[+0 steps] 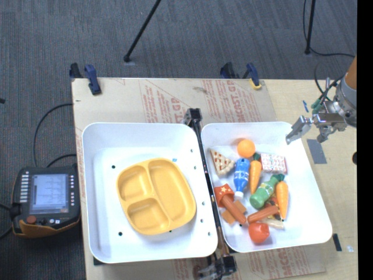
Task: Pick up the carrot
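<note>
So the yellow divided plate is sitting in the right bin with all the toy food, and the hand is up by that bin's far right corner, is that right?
Not quite. The camera view shows the yellow divided plate in the left bin, by itself. The toy food, including the carrots, lies in the right bin. The hand is indeed by that bin's far right corner.

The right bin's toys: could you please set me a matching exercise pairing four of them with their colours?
Things:
1. bottle lying by the carrots
2. ball at the bin's far side
3. upright bottle
4. tomato at the near edge

Colours:
A. blue and white
B. red
C. green
D. orange

Pairs: 1-C, 2-D, 3-A, 4-B
</note>
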